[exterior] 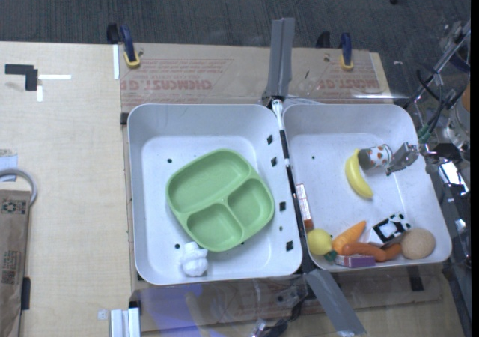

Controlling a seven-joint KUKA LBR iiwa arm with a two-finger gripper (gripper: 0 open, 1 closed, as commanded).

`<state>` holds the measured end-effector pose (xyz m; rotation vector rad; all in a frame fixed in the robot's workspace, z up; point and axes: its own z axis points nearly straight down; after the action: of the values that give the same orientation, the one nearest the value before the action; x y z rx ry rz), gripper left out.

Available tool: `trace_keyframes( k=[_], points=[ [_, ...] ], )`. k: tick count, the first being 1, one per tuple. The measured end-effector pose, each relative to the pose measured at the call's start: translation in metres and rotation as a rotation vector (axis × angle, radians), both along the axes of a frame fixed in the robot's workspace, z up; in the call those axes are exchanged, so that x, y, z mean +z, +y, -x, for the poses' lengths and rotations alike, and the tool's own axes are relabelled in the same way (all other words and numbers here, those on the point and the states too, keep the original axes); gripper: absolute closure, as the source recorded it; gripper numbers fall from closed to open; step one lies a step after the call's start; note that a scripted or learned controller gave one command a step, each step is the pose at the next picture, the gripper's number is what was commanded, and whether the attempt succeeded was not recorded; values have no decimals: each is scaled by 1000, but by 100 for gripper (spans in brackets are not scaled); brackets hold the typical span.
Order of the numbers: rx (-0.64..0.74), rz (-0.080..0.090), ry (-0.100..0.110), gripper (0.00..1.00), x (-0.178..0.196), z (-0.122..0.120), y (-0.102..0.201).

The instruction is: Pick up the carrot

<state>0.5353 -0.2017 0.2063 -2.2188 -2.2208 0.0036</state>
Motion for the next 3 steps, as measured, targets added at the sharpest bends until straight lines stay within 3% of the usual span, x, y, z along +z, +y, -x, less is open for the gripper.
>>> trace_keyframes(
  k=[1,2,3],
  points=[
    [125,0,-3,0,51,24,26],
    [97,-1,0,0,-99,54,64],
    [174,-1,-2,0,-115,57,104]
  ],
)
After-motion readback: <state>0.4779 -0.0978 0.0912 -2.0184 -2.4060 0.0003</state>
